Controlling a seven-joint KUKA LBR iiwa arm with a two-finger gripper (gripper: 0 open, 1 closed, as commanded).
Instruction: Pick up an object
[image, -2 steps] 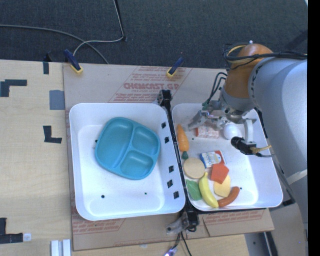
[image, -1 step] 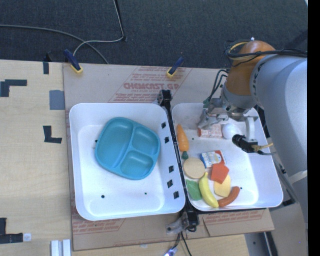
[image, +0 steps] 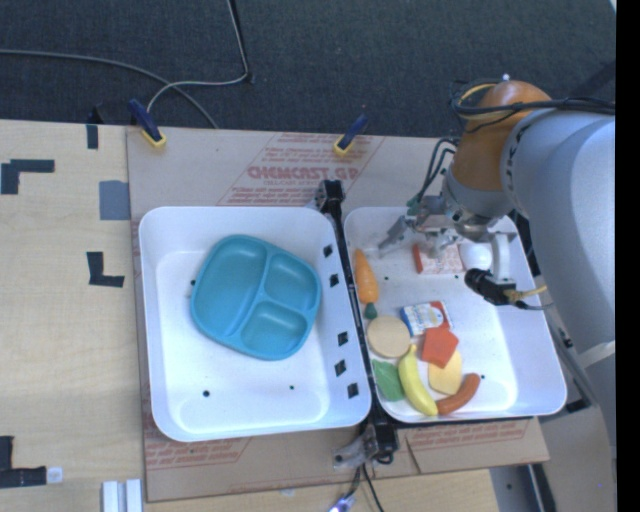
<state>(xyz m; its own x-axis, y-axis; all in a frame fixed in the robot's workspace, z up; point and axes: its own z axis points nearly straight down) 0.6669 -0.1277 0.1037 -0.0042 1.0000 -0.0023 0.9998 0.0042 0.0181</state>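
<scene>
Toys clustered at near end of right bin (image: 530, 395): carrot (image: 365, 278) by the dividing wall, round bun (image: 388, 337), blue-white carton (image: 424, 317), orange block (image: 440, 346), yellow wedge (image: 447, 376), banana (image: 416, 383), green piece (image: 386, 379), sausage (image: 458, 394). Mostly touching or overlapping; green piece half hidden under bun and banana. Gripper (image: 432, 232) low over far end of same bin, well apart from the pile. Spread of claw: cannot tell, metal parts blur together. Small red-white item (image: 430, 260) just beside it, too unclear to name. In left bin (image: 160, 330), blue divided plate (image: 256, 296), tilted. Arm (image: 540, 170) cut off at right.
</scene>
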